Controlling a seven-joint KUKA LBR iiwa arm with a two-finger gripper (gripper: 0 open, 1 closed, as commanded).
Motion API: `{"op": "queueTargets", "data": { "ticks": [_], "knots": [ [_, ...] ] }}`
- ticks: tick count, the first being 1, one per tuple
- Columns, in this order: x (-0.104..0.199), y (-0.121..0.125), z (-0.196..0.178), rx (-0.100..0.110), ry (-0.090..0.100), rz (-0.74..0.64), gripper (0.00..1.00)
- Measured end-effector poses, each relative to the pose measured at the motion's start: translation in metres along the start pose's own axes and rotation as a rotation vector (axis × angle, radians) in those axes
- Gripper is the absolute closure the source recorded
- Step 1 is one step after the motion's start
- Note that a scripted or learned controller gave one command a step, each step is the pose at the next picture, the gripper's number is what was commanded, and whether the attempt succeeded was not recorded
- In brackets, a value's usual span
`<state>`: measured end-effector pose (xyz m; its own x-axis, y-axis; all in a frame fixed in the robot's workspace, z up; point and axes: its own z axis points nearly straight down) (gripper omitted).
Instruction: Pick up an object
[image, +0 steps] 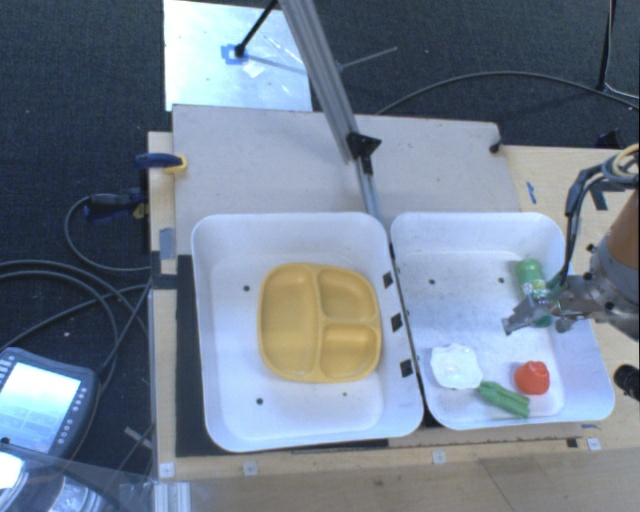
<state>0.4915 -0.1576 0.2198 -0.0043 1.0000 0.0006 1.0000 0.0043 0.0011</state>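
You see two shallow white bins side by side on the worktop. The left bin holds a yellow divided plate, lying flat near the bin's middle with its three compartments facing up.

The right bin carries the loose objects. A green bottle-like item lies close to the bin's right wall, in its far half. A white crumpled piece sits near the bin's front edge, towards its left side. Just beside that piece, closer to the front edge, lies a small green elongated object, set at a slant. A red-orange rounded object rests near the front right corner, just beside the green elongated one and apart from the white piece.

Your arm comes in over the right wall of the right bin. The end effector hangs over the right half of that bin, just in front of the green bottle-like item and overlapping its near end in this view. You cannot tell from here whether it is open or closed, and nothing can be seen gripped in it. The red-orange object and the green elongated one lie nearer the front edge than the end effector, untouched.
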Motion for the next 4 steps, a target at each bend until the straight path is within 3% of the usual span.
{"op": "queueTargets", "data": {
  "ticks": [1,3,4],
  "knots": [
    [0.000,0.000,0.000,-0.001,0.000,0.002,0.00],
    [0.009,-0.004,0.105,0.006,0.002,0.004,0.00],
    [0.009,-0.004,0.130,0.002,0.000,0.004,0.00]
  ]
}}
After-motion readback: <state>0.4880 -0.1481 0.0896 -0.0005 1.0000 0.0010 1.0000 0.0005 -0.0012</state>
